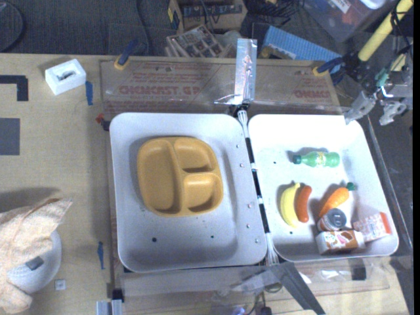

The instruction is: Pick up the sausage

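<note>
**Sausage lies in the right bin, arm off at the far corner**

We take the right bin (367, 143) as our landmark. Left of it, touching edge to edge, we see the left bin (125, 235) bearing a yellow divided tray (178, 174). Inside the right bin, near its middle, the sausage (302, 202) lies touching a banana (288, 205) on its left. A carrot (334, 201) sits just right of it, a green bottle (316, 158) farther back. The gripper (373, 107) hangs over the bin's far right corner; we cannot tell its state.
</note>
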Controlling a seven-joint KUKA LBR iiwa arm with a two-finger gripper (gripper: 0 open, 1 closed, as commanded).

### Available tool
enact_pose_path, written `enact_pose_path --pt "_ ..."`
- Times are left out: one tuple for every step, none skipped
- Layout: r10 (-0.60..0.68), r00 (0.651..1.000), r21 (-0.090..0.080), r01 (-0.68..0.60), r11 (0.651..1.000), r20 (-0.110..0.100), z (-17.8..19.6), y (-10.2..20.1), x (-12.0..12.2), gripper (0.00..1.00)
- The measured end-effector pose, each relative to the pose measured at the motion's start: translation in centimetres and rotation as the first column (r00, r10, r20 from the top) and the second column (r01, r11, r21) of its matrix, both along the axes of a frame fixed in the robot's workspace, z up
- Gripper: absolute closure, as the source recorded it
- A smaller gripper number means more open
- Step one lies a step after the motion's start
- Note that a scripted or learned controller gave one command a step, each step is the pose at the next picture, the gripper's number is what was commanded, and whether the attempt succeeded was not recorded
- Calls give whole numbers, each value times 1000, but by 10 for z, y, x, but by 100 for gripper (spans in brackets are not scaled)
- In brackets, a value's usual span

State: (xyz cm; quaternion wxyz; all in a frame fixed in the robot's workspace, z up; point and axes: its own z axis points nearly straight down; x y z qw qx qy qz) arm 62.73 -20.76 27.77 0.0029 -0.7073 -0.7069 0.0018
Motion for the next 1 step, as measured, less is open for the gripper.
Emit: enact_pose_path --pt "-21 1000 0 21 1000 0 -108 3 -100 0"
